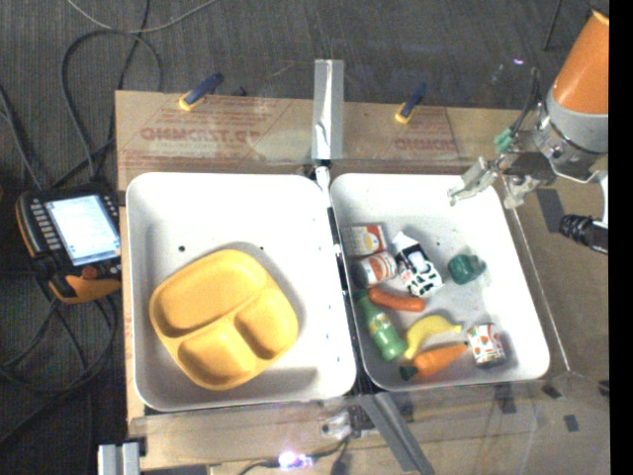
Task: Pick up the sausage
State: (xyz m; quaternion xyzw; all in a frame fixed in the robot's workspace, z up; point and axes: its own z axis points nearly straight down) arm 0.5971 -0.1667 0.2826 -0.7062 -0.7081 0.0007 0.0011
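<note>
The sausage (397, 301), a short red-orange link, lies in the middle of the right bin (529, 300), between a small can and a banana. My gripper (488, 191) hangs over the far right corner of that bin, well up and to the right of the sausage. Its fingers (463, 192) are spread open with nothing between them. The orange band of the arm shows at the top right.
Around the sausage lie two cans (369, 239), a black-and-white carton (416, 266), a green object (465, 267), a green bottle (385, 332), a banana (431, 332), a carrot (439, 360) and another can (485, 343). The left bin holds a yellow divided plate (224, 317).
</note>
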